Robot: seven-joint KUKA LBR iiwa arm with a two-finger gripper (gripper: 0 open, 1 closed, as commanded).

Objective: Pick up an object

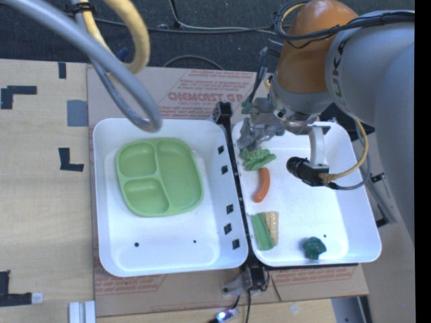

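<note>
In the camera view, the gripper [252, 138] hung low over the far left corner of the right bin [350, 200], directly above a leafy green toy vegetable [258, 158] that lay just inside the divider between the two bins. Whether it was parted or closed could not be told, since the metal of the wrist blurred into the greens beneath, and nothing could be seen held in it. The leafy piece sat just below and slightly nearer than the tool, touching or almost touching it, so the coming move looked to be a short straight descent rather than any sideways travel. An orange carrot [261, 184] lay just nearer again, its long axis running near to far with a slight tilt, close to the greens. Further toward the near edge lay a corn cob [267, 229], also lengthwise near to far, and a small broccoli [314, 247] sat well apart at the near right. The left bin [108, 200] held a green divided plate [159, 177]
</note>
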